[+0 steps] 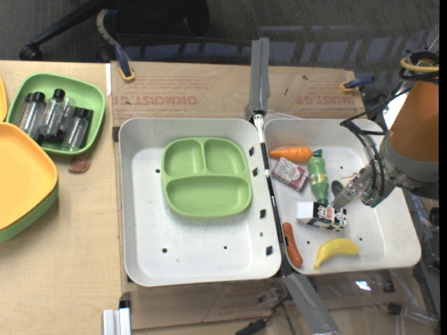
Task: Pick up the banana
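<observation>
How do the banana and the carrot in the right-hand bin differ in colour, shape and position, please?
The banana is yellow; the carrot is orange with a green tip. The banana is curved, the carrot straight and tapered. The banana lies near the front edge of the right bin, the carrot near its back edge, beside a green bottle. The banana lies apart from other items; the carrot lies close beside a pink packet. Both lie flat in that bin, away from the pincer.
</observation>
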Controlling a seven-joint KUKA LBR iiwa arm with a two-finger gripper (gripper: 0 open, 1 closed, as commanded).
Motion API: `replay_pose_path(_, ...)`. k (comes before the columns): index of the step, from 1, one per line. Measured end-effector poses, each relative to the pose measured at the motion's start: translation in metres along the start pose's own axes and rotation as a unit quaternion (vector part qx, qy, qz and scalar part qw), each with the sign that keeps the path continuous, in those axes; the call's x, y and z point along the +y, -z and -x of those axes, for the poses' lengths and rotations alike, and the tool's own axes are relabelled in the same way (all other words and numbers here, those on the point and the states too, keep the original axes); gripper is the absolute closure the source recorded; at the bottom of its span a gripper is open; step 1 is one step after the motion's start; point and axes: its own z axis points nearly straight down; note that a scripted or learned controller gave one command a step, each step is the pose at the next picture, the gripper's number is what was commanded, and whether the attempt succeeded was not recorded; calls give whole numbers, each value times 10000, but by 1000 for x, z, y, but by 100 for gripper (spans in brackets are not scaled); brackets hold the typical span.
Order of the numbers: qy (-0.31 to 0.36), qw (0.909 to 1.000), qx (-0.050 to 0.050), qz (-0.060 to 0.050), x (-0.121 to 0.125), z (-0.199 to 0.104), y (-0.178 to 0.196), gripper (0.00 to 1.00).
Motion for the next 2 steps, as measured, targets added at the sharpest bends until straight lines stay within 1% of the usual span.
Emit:
replay_pose_path(1,113,9999,-12,9,-12,14,18,100)
replay_pose_path(2,321,9995,-9,5,-23,27,14,100)
